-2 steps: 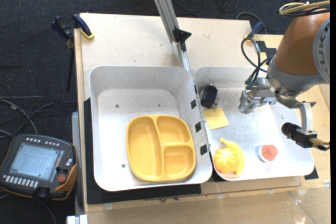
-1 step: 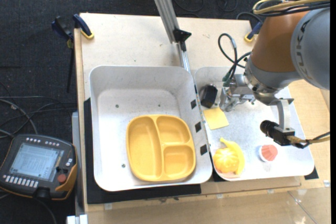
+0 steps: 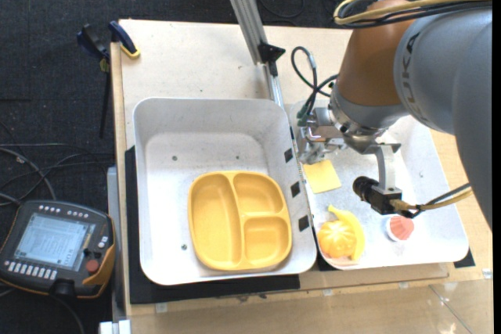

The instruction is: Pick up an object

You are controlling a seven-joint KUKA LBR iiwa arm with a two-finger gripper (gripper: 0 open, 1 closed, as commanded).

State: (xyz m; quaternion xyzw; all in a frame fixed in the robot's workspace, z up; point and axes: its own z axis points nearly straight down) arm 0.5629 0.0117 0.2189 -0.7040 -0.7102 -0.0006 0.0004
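Observation:
My gripper (image 3: 319, 138) hangs low at the left end of the right bin (image 3: 438, 235), just above a flat pale yellow square piece (image 3: 323, 177). A yellow rounded toy (image 3: 341, 238) lies at the bin's front left corner. A small red and white object (image 3: 400, 228) sits further right near the front. The grey arm with its orange band (image 3: 383, 51) covers the back of the right bin.
The left bin (image 3: 156, 137) holds a yellow divided plate (image 3: 239, 220) toward its front. A metal pole (image 3: 244, 4) slants over the back of the bench. A black fitting with cables (image 3: 374, 193) hangs off the wrist. A teach pendant (image 3: 53, 245) lies at the left of the bench.

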